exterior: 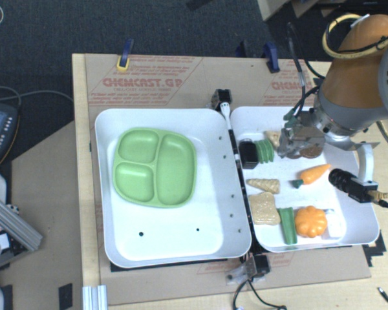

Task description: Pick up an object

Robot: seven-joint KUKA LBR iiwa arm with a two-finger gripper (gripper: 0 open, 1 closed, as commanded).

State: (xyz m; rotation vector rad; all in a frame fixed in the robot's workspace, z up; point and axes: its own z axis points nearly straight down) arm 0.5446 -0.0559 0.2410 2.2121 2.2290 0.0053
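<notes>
1. The gripper (291,144) is lowered into the right bin (365,228), beside a brown object (310,148).
2. The reaching step is judged underway.
3. Jaw state cannot be told.
4. Closure on the object, then a lift, is called for next.

A grey robot arm (349,102) with a wide orange band above its wrist reaches in from the right edge of the camera view. Its wrist bends downward, carrying a grey metal two-finger gripper (296,148) that points down and slightly left.
</notes>
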